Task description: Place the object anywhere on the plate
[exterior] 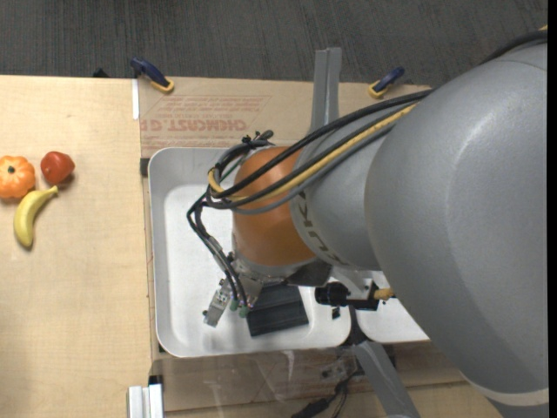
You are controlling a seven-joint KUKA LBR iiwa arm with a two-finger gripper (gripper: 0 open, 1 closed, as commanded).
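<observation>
Arm (418, 190) low over left bin (174, 259), gripper (261, 307) near its front edge. Jaw state: cannot tell, hidden under wrist. Step likely grasp attempt; next needs lift, check object held.

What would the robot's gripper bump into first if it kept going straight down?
Probably the floor of the shallow white plastic bin. The gripper points down into it, though the arm hides what lies right below.

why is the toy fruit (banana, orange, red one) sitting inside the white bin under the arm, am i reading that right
Not quite. The camera view shows the banana, the orange and the red fruit lying on the bare wooden bench, left of the white bin and outside it. The arm does reach over that bin, with its orange band above the bin floor.
</observation>
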